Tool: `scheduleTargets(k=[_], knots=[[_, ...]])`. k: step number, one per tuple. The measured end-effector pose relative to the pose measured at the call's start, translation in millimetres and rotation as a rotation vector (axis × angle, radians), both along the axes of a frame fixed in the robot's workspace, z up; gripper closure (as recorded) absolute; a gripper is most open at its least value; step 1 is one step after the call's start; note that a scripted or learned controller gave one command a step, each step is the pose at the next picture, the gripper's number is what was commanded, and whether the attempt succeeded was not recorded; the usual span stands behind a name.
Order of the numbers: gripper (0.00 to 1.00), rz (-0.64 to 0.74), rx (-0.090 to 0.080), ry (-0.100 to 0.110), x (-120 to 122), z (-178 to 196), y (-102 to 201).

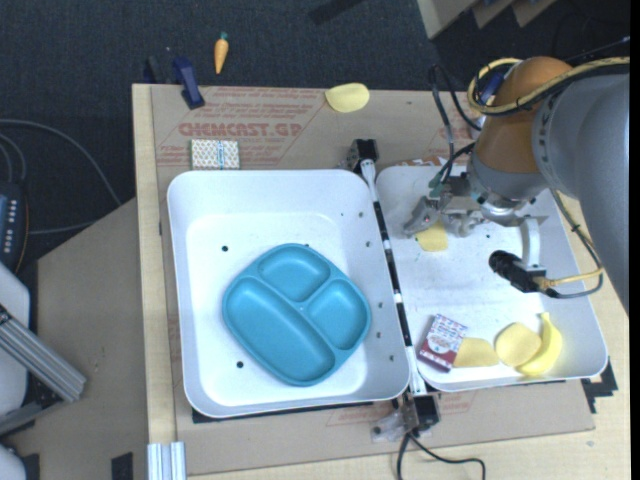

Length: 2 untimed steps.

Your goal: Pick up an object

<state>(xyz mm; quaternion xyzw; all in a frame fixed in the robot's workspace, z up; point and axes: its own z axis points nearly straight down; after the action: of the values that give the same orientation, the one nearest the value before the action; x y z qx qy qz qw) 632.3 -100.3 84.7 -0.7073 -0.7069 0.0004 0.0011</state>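
my gripper (440, 220) sits over the small yellow piece (433, 239), finger state unclear; an off-centre closure may eject it.

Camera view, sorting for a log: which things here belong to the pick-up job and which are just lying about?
Job in hand:
- claw, low in the right bin
- small yellow piece just under it
- red-and-white packet
- yellow pieces in the bin's near corner

Lying about:
- blue divided plate in the left bin
- yellow item and patterned packet on the bench
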Motion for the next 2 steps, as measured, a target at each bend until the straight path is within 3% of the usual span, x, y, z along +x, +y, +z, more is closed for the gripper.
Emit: scheduleTargets(k=[1,2], knots=[[1.0,0.0,0.0,-0.002,0.6,10.2,0.4],[0.0,-0.001,0.0,-0.001,0.4,10.0,0.4]])
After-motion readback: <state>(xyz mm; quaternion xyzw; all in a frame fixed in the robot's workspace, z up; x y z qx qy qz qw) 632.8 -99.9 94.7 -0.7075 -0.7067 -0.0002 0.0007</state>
